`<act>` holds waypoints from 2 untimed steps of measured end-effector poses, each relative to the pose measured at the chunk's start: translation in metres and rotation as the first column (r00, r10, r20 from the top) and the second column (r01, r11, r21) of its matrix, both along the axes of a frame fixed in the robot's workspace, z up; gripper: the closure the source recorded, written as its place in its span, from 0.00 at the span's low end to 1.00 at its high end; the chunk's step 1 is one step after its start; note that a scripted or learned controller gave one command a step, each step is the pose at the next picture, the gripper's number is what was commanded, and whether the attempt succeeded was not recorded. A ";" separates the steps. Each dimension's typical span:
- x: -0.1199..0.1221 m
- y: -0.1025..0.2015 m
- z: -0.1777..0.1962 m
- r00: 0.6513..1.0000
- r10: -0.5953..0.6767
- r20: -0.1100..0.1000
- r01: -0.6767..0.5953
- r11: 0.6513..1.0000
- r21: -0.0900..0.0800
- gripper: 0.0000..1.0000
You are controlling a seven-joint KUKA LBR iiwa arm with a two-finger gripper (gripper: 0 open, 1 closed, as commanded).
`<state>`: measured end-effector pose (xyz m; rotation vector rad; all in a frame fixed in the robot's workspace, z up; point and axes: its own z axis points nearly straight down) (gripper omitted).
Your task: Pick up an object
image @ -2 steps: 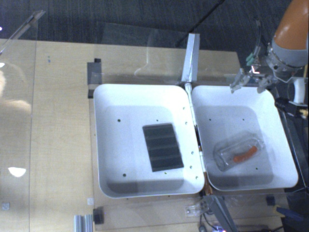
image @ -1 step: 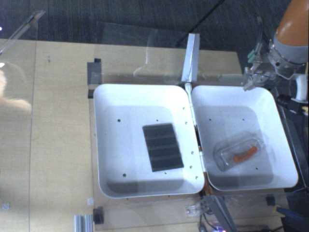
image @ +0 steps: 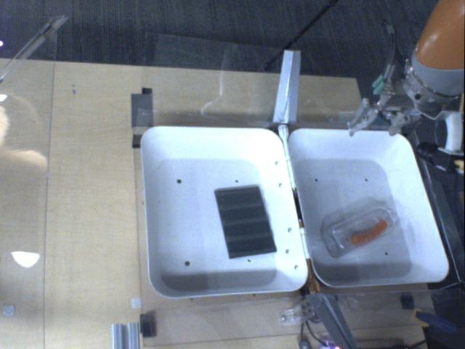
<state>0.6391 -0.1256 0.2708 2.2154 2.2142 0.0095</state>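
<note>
end effector (image: 378, 119) hovers spread above right bin's (image: 429, 195) rear rim; you lower it centred over the clear container (image: 357, 230).

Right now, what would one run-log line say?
gripper: open, above right bin's far rim | clear package: in right bin | dark ribbed pad: left bin

Smooth white bins (image: 156, 195) (plastic-looking) on pale wood bench (image: 80, 217).
</note>
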 end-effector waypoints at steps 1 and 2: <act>-0.069 -0.036 -0.055 0.984 -0.177 -0.007 0.177 0.984 0.003 0.00; -0.105 -0.045 -0.176 0.977 -0.212 -0.006 0.212 0.977 0.003 0.00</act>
